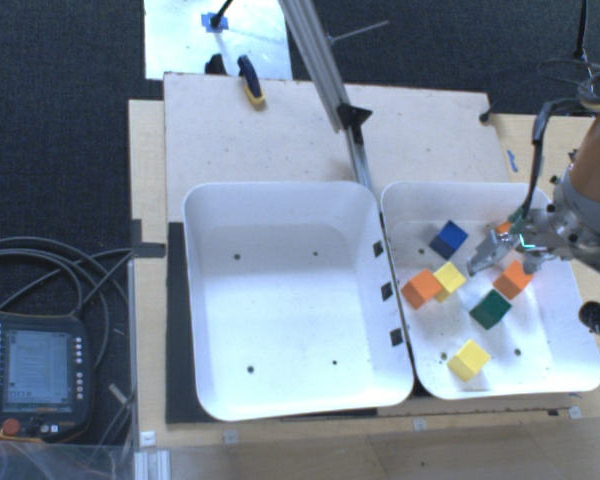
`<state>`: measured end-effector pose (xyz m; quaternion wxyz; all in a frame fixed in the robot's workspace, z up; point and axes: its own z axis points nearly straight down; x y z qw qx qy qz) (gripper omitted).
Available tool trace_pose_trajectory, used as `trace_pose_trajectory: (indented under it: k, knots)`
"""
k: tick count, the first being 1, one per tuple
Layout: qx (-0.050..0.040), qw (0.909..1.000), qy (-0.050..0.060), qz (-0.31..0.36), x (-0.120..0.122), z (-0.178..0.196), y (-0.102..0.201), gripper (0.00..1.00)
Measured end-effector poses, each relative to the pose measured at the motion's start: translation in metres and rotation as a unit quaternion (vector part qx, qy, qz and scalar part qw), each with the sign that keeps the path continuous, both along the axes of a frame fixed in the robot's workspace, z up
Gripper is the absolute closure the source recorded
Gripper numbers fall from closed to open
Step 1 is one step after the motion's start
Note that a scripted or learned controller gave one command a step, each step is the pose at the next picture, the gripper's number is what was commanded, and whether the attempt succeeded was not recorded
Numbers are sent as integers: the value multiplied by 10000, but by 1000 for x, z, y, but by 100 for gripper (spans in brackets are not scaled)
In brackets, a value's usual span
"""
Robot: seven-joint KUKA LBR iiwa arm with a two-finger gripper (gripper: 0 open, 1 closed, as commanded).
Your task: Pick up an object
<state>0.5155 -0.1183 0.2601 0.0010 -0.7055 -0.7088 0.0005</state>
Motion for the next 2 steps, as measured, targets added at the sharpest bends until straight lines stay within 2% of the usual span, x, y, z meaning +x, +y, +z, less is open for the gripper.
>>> trace_pose_trajectory:
  k: [1,2]
  knots:
    - [-4,10000,-22,-10,1,2,0,0]
    - [3,10000,8,-9,7,-53,8,0]
